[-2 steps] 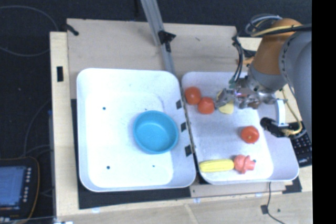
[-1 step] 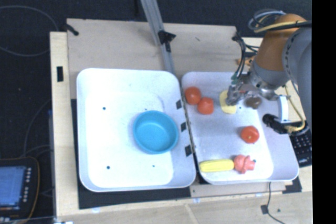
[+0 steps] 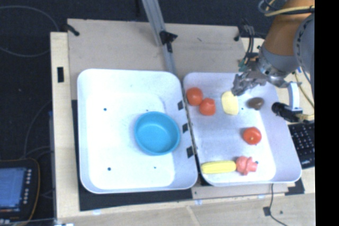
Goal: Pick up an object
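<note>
While I scanned up from the near edge of the right bin [image 3: 283,166], I logged a yellow banana [image 3: 218,167] beside a pink toy [image 3: 246,164], then a red tomato [image 3: 252,135]. Farther back lay the pale yellow fruit [image 3: 230,103]; the gripper [image 3: 239,86] hovered just above it (fingers' spacing: couldn't tell). I judged it light, smooth, rounded; grip across its middle.
</note>
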`<action>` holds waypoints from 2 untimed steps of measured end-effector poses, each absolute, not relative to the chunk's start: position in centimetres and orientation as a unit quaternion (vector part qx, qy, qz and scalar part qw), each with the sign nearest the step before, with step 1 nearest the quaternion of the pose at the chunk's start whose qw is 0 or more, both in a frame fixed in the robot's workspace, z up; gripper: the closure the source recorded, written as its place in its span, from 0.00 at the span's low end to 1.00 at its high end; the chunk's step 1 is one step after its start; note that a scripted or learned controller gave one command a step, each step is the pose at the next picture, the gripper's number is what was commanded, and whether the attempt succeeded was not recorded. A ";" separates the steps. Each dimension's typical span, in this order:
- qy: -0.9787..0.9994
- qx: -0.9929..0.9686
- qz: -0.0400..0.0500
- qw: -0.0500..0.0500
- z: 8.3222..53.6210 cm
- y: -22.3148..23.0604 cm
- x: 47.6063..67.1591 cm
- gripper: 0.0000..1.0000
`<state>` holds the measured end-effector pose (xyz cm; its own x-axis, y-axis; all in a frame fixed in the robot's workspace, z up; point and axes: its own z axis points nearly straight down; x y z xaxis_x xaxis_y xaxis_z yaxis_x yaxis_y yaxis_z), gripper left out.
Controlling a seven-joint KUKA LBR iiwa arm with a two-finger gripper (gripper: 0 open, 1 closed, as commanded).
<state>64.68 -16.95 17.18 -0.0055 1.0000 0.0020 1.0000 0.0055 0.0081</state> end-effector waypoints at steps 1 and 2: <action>0.710 0.705 0.003 0.002 23.1 -16.0 64.5 1.00; 0.711 0.703 0.002 0.001 25.8 -16.0 64.6 1.00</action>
